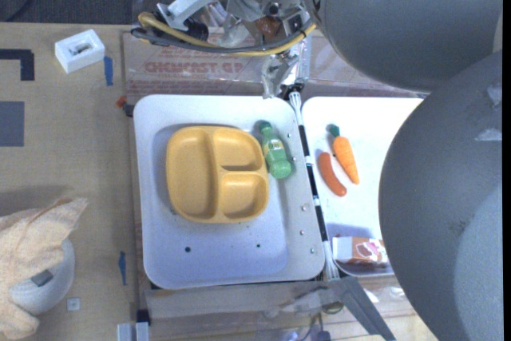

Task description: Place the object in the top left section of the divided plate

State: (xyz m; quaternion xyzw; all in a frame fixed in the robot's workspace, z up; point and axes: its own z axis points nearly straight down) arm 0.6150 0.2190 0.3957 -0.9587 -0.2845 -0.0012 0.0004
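Observation:
A yellow divided plate [196, 176] lies in the left white bin [215, 255], with one large section on its left and two smaller ones on its right. A green bottle [275, 152] lies in that bin, against the plate's right rim. In the right bin [375, 128] lie an orange carrot [345, 158] and a red sausage-shaped piece [331, 173]. My gripper [281, 81] hangs above the back edge of the bins, near the divide between them, up and slightly right of the green bottle. I see nothing in it.
The grey arm covers most of the right bin and the upper right. A packet [363, 250] lies at the right bin's front. On the bench at left sit a small white box [80, 50], a beige cloth [32, 231] and a bowl [40, 283].

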